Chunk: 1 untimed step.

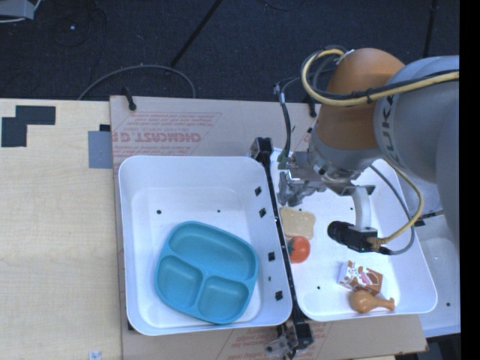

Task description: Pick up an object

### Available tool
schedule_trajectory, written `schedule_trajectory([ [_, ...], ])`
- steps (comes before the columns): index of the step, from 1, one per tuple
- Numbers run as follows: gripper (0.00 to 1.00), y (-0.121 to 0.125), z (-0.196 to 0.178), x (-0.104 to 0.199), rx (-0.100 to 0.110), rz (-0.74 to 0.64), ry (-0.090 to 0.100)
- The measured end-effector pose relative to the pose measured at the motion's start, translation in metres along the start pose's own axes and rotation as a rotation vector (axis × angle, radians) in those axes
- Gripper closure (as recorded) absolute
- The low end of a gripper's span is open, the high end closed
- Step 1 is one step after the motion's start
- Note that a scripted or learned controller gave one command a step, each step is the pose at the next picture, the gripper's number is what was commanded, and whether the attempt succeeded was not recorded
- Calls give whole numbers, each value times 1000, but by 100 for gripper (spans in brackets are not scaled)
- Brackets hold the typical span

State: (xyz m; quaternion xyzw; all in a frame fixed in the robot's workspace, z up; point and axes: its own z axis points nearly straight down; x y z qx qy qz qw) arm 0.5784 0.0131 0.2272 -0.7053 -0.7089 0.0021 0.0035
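Dark floor (150, 28), pale wooden bench (52, 238)

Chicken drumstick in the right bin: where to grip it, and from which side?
Judging by its pose, grip the drumstick across its fat rounded end, coming straight down. It lies flat near the right bin front wall, thin end pointing right. Fingers closing front to back should clear the packet just behind it, though that's tight.

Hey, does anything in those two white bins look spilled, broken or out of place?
Nothing stands out. The blue divided tray lies flat but askew in the left bin; the tomato, snack packet and toy drumstick lie loose, apart, in the right bin.
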Motion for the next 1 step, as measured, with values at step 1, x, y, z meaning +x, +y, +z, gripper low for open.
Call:
schedule_trajectory([
  [1,100,-12,-5,51,1,1,-1],
])
